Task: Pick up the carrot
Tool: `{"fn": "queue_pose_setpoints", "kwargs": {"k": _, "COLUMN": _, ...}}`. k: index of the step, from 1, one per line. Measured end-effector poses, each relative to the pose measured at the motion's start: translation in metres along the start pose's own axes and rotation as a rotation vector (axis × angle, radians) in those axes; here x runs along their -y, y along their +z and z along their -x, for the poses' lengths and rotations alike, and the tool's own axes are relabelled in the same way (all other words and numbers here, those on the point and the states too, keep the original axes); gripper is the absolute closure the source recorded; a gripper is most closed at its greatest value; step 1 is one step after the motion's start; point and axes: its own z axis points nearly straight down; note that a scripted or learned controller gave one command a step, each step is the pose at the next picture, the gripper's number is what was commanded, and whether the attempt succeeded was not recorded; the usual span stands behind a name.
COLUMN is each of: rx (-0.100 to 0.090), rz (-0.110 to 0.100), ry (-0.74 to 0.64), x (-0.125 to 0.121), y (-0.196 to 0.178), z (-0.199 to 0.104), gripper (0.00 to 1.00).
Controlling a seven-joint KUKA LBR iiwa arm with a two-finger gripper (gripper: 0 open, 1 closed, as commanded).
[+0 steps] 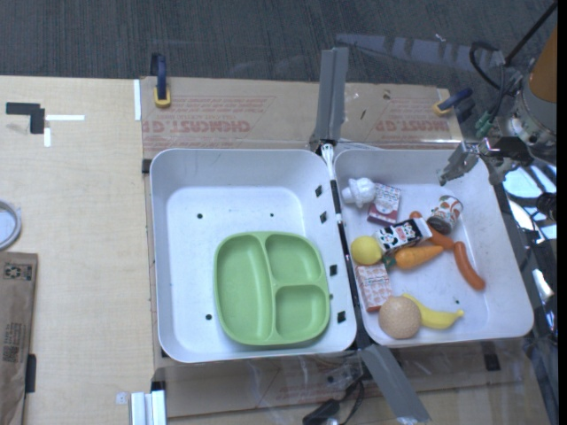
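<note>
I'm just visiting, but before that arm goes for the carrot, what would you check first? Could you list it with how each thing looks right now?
1. Carrot in view, in the right bin: ok.
2. Top of carrot uncovered: ok.
3. Room around carrot: not ok; the milk carton and lemon crowd it, and a sausage lies close.
4. Gripper above the carrot: not ok; it sits off at the bin's far right corner.
5. Fingers ready to grasp: cannot tell.
6. Gripper free of other items: cannot tell.
</note>
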Motion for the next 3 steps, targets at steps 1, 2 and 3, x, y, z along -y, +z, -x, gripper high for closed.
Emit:
{"fn": "queue_pose_setpoints", "kwargs": {"k": 1, "rx": -0.001, "rz": 0.000, "ry": -0.257, "x": 0.051, "y": 0.089, "z": -0.039, "gripper": 0.00}}
{"fn": "queue_pose_setpoints", "kwargs": {"k": 2, "rx": 0.000, "rz": 0.003, "ry": -0.267, "x": 0.080, "y": 0.178, "z": -0.035, "gripper": 0.00}}
{"fn": "queue_pose_setpoints", "kwargs": {"k": 3, "rx": 0.001, "rz": 0.004, "ry": -0.649, "x": 0.033, "y": 0.177, "z": -0.044, "gripper": 0.00}}
